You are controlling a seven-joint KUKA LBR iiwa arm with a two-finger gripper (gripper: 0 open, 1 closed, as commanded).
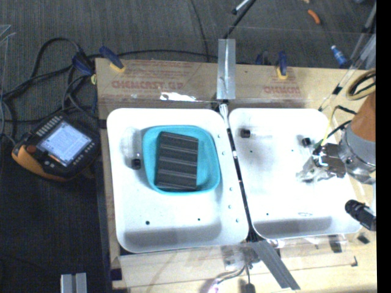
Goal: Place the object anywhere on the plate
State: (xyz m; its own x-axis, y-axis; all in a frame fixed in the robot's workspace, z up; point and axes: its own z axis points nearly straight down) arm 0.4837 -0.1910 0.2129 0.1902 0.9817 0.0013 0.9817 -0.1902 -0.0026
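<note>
Near edge: wooden tabletop [183, 267] with a grey metal bracket [278, 270] at 6 o'clock, below the seam between the bins.

Right shallow white bin [275, 215]: gripper [317, 166] sits at its 3 o'clock side, low over the bin floor, arm coming in from the right with the orange band [369, 124] above the wrist. Fingers are a blur against the white floor; can't tell if they're spread or pressed together, nothing visibly between them. Small dark piece [244, 132] on the floor at the bin's 11 o'clock corner, well apart from the gripper.

Left shallow white bin [165, 231]: turquoise square plastic plate [211, 160] in its centre. Dark grey ribbed rectangular block [178, 160] lies flat on the plate, roughly centred, long side running 12 to 6. Pale translucent item [130, 144] just beside the plate at 9 o'clock, touching or nearly touching the rim.

Off the tabletop at 9 o'clock: orange-and-black handheld pendant with lit screen [56, 148] on the dark carpet [49, 237], cables looping off it.

Far edge: blue-and-yellow clamps [110, 60] at 11 and 1 o'clock.
</note>
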